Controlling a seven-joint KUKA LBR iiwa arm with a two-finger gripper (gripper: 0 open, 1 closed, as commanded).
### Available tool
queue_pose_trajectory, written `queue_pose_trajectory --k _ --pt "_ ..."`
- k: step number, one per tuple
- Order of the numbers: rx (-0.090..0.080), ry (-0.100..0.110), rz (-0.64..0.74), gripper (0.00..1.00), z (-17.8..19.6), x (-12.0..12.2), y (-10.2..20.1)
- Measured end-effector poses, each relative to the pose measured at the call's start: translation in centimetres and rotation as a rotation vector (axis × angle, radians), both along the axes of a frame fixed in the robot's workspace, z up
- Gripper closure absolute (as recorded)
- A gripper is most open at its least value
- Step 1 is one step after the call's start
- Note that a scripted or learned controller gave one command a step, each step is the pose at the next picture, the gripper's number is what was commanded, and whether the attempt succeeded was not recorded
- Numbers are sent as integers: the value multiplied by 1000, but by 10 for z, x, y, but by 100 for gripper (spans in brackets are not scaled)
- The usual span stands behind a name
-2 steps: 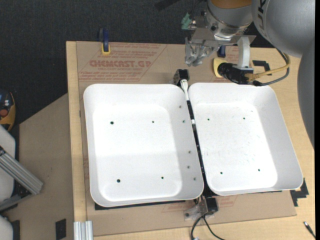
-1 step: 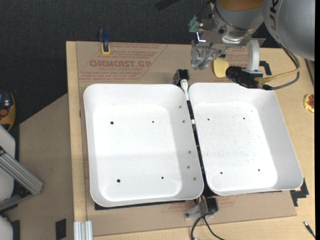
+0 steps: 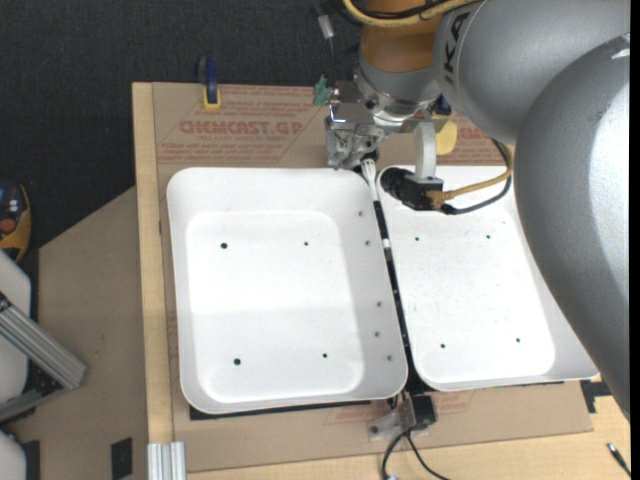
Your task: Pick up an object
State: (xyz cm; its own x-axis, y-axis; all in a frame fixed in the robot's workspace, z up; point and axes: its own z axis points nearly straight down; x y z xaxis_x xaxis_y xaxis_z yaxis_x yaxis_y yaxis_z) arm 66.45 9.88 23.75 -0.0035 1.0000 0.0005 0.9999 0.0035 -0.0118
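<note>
hovering over the bins' [image 3: 385,230] far rim, gripper [image 3: 352,150] state unclear, blue clamp [image 3: 209,80] beyond.

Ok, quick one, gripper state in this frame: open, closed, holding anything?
Gripper: cannot be told; it sits over the far rim between the two bins.

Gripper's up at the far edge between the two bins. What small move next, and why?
Probably lift and pull back toward the right bin. The gripper sits over the rims at the far edge, with no object visible near it.

camera view: fixed overhead | slanted down on both bins [image 3: 190,298] | arm [image 3: 560,118] looms near, right
</note>
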Motion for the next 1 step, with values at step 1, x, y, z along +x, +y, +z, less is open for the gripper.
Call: queue_pose_trajectory --k 1 --pt "-1 -20 -6 100 54 3 -30"
